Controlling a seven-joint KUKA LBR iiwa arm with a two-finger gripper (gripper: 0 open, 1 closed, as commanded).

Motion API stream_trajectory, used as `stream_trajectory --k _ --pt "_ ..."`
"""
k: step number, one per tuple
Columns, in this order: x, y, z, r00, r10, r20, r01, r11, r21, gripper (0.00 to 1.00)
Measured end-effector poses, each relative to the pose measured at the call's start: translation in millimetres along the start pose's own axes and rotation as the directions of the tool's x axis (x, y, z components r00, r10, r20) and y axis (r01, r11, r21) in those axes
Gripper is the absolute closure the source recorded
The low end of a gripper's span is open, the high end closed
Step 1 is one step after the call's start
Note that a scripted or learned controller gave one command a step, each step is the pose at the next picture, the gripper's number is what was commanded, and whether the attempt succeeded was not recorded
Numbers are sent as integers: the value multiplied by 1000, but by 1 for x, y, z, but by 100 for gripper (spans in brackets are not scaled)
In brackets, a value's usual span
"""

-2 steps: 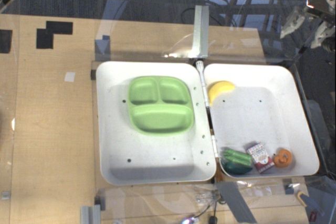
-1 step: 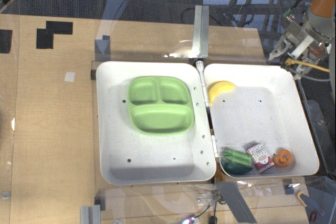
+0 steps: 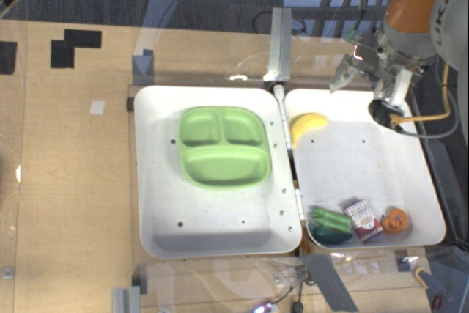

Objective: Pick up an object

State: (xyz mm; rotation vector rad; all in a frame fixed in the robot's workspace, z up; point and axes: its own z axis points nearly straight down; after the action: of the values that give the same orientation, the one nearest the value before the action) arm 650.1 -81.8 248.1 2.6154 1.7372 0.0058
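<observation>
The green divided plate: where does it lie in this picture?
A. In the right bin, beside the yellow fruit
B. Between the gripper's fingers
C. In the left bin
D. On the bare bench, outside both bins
C: the green divided plate lies flat on the floor of the left bin, while the yellow fruit sits across the divider in the right bin.

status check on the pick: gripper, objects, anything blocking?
Gripper over right bin's back edge, nothing between fingers. Yellow object at back-left; green item, small box, orange piece along front. Nothing in the way.
</observation>
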Motion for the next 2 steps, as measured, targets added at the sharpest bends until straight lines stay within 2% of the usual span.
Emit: stream_trajectory --k 1,2 --pt "-15 25 159 942 335 8 -335 942 18 0" --pt "-11 28 147 945 328 -4 -328 945 -3 100"
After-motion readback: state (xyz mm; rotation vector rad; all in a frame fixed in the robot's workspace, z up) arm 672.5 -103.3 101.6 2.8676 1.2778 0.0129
